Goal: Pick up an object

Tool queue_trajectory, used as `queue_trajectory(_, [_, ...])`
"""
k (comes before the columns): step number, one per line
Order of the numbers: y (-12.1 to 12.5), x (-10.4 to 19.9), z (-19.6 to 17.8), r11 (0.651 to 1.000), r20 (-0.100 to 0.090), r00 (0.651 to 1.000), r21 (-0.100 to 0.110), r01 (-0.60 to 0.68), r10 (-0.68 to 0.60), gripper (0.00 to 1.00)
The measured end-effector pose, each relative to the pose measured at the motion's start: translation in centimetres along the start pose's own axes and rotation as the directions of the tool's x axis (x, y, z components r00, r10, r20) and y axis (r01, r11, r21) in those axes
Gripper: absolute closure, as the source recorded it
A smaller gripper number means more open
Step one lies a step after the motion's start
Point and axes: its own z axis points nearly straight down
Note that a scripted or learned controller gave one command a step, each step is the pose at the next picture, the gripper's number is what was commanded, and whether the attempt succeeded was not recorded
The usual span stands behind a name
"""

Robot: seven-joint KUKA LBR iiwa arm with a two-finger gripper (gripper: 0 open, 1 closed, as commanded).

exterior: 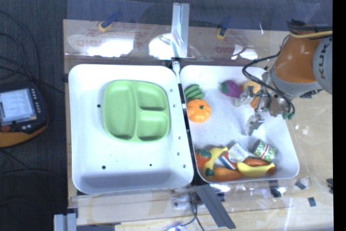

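Observation:
My gripper (253,125) hangs over the right bin (216,76), its fingers pointing down at bare bin floor with nothing between them. An orange pumpkin (198,111) lies left of it, beside a green ribbed vegetable (193,91). A purple toy (231,88) sits up and left of the gripper, next to a small yellow-orange piece (251,87) partly hidden by the wrist. Along the bin's near wall lie a green can (264,150), a yellow banana (255,169), a carrot (227,173) and a white packet (236,152).
The left bin (86,170) holds a green divided tray (136,110). A raised rim between the two bins runs down the middle. A handheld controller (19,111) rests on the floor at far left. A clear panel with clips stands behind the bins.

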Motion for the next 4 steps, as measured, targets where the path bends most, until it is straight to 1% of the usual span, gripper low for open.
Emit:
queue_trajectory(1, [0.0,-5.8,0.1,0.997,-0.045,0.996,-0.001,-0.072,0.072,0.00])
queue_trajectory(2, [0.0,-6.8,-1.4,0.997,0.001,0.997,0.007,-0.074,0.074,1.00])
queue_trajectory(3, [-1.6,-4.0,-0.9,0.991,-0.013,0.991,-0.008,0.136,-0.136,1.00])
queue_trajectory(4, [-1.4,-6.9,-1.3,0.827,-0.005,0.827,-0.014,0.562,-0.562,1.00])
